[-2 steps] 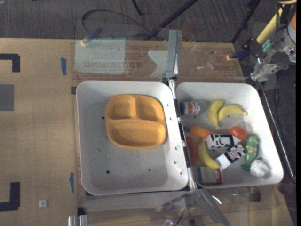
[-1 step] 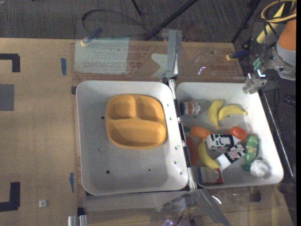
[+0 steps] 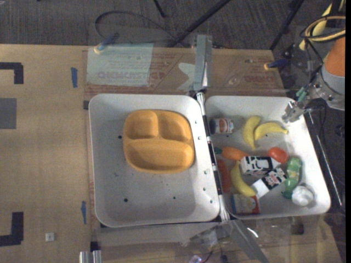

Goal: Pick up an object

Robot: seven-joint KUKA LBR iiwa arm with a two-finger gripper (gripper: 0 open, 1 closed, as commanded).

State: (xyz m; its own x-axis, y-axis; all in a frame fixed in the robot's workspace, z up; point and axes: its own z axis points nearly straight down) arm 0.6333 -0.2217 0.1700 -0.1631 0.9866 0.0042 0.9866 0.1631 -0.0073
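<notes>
Objects for picking lie all in the right shallow white bin [image 3: 321, 171]; the left shallow white bin [image 3: 104, 163] holds an orange plastic tray with three compartments [image 3: 159, 141]. The grey arm with orange band [image 3: 335, 70] reaches in from the right, and its two-finger pincer [image 3: 292, 112] hangs over the far right corner of the right bin. Whether the pincer is released or clenched I cannot tell, it is too small and blurred; nothing is seen held by it.

To do this step well, I think the pincer should choose a thing that lies apart from the others, and come down straight over its middle. The two yellow toy bananas [image 3: 262, 130] are near, just to the left and nearer side of the pincer, with some free floor around them. The small black-and-white milk carton [image 3: 256, 164] and the red toy tomato [image 3: 278, 154] lie nearer in the bin, crowded together. The white round cap [image 3: 302, 195] in the near right corner is farthest and close to the wall, so more risky.
</notes>
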